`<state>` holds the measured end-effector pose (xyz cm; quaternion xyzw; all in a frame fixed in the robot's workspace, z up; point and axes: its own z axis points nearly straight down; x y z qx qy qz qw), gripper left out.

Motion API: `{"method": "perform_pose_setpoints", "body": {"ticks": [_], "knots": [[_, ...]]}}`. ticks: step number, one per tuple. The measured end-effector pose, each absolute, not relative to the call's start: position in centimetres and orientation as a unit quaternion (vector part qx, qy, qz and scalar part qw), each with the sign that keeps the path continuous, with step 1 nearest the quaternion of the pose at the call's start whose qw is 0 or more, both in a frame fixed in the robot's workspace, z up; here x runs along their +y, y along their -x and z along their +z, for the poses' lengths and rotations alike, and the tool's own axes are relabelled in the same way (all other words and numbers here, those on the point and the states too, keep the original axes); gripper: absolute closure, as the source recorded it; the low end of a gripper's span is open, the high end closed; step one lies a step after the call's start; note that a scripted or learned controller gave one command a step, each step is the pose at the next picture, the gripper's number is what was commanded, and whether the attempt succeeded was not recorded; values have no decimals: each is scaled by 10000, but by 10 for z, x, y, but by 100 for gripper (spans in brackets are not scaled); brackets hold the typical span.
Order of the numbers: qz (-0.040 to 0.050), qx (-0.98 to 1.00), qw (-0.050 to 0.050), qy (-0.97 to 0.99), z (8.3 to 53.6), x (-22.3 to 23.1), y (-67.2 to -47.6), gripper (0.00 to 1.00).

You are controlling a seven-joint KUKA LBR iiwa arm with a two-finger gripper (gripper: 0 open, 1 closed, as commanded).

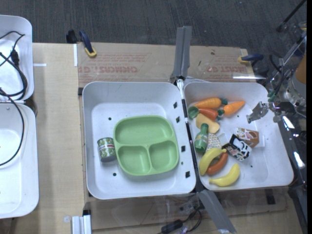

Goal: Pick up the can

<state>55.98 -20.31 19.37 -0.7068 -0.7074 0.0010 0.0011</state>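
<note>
Bananas sit nearest the camera: 1 yellow banana (225,178) at the front of the right bin (273,177), a 2nd banana (210,158) just behind it, lying against an orange-red pepper (218,163).

Step in hand — approach, not yet begun in earnest, by my reading. Claw (257,112) hangs over the right bin's far right part, well apart from the can (106,149). It has hold of nothing; how far apart it stands I cannot tell, the metal parts being too small and tangled.

Can: small, green label, upright as far as I can judge, in the left bin (92,130), near its left wall and just beside the left edge of the green tray (145,144). Whether it touches the tray is unclear.

Next move, as I judge it — carry the claw across the divider between the 2 bins, over the tray, and come down on the can with clearance from tray edge and bin wall.

Contents:
- Left bin: 3-compartment tray and the can.
- Right bin: 2 carrots (208,103) at the back, a green bottle (201,138), a black-and-white toy (239,147), a brown packet (248,135), the fruit.
</note>
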Motion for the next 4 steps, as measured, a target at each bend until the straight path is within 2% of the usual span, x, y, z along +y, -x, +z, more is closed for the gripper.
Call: {"method": "perform_pose_setpoints", "body": {"ticks": [1,2,3,4], "knots": [[-44,-7465,-95,6653,117,-198,-550,0],[1,-6719,-5,7407,92,-171,-586,0],[9,-6418,9,7669,102,-201,-535,0],[-18,-6998,22,7144,92,-207,-603,0]]}}
